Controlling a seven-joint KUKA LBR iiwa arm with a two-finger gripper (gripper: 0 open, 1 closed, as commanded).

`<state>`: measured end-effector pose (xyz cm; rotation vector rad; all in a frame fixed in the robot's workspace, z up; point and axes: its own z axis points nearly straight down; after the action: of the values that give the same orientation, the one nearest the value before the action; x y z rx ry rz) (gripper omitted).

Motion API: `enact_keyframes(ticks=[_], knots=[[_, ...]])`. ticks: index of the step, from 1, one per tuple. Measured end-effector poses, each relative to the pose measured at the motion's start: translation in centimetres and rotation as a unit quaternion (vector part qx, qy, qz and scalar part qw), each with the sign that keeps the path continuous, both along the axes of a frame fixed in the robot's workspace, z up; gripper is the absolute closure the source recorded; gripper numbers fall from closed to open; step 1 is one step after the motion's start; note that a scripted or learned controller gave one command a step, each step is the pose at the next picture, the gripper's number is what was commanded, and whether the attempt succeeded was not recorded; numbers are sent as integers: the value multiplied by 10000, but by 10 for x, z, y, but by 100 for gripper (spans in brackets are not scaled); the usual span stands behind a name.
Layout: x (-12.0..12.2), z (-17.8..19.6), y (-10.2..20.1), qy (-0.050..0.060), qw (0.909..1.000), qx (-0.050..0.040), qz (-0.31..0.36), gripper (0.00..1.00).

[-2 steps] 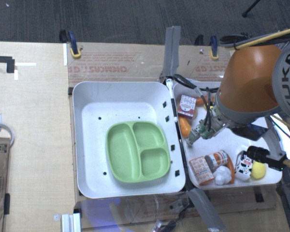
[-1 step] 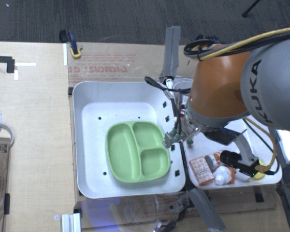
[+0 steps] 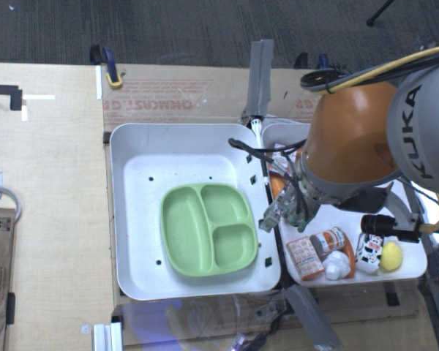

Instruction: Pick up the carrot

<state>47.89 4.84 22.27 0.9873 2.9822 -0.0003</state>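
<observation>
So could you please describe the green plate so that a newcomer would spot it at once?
Of the two white bins, take the left bin. The green plate lies in its middle, pale green with rounded corners and three compartments. Nothing else lies in that bin.

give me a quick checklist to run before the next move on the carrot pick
1. Carrot located: cannot tell. An orange sliver shows by the right bin's left wall, mostly hidden under the arm, and may be the carrot.
2. Hand over the right bin: ok, it sits at that bin's left wall, near the sliver.
3. Something held in the hand: cannot tell.
4. Neighbours apart from the hand: ok, the small carton, bottle and yellow item lie toward the near end.
5. Green divided plate out of the way: ok, it lies in the left bin.
</observation>
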Motion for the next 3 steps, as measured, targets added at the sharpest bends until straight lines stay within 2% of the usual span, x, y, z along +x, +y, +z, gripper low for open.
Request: enact_keyframes(ticks=[1,2,3], knots=[[15,41,-23,-14,9491,1,3149,100],[5,18,18,-5,9121,4,4101,100],[7,-1,-18,-7,8240,5,5667,100]])
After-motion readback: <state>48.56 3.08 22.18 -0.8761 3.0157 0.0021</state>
